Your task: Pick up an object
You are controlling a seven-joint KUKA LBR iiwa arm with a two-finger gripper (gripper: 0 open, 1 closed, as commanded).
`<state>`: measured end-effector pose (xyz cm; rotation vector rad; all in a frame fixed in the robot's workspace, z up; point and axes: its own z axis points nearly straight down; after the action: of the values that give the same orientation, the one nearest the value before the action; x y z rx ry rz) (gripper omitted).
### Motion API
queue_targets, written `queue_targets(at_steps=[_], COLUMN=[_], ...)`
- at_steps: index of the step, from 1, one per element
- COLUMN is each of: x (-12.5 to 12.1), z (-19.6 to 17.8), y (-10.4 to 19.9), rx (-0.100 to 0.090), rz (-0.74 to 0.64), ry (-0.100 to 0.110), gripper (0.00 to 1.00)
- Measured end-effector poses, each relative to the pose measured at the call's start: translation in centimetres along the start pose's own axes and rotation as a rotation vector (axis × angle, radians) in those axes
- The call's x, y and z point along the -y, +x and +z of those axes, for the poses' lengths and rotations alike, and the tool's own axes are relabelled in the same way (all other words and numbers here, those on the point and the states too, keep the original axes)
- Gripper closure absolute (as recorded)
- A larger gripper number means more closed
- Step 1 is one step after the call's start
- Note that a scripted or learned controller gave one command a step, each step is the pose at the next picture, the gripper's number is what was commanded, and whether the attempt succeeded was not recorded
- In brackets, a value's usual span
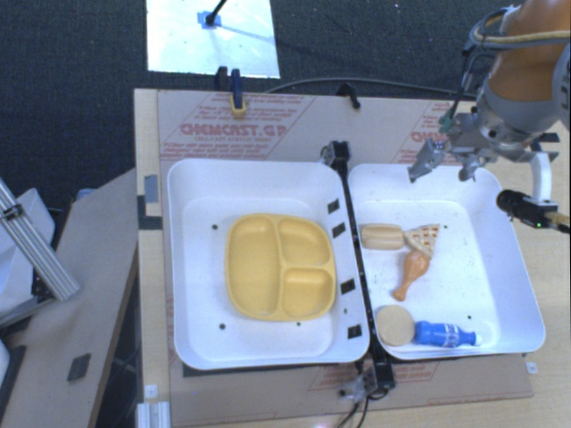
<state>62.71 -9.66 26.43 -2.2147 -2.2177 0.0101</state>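
Observation:
The right bin holds several toy foods: a tan bread roll, a waffle wedge, an orange chicken drumstick, a round tan cookie and a blue bottle lying on its side. My gripper hangs above the far edge of the right bin, up and to the right of the waffle. Its two fingers are spread apart with nothing between them.
The left bin holds a yellow divided plate. A black divider with clips runs between the bins. A blue and yellow clamp sits at the bench's back edge. A black fixture juts in by the right bin's right wall.

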Motion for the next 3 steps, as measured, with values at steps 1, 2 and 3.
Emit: queue_targets(at_steps=[1,2,3], x=[-0.2,0.4,0.7], z=[-0.7,5.3,10.6], y=[0.0,0.2,1.3], rx=[0.001,0.000,0.000], rz=[-0.002,0.000,-0.002], ry=[-0.012,-0.007,-0.007], gripper=[0.00,0.00,0.00])
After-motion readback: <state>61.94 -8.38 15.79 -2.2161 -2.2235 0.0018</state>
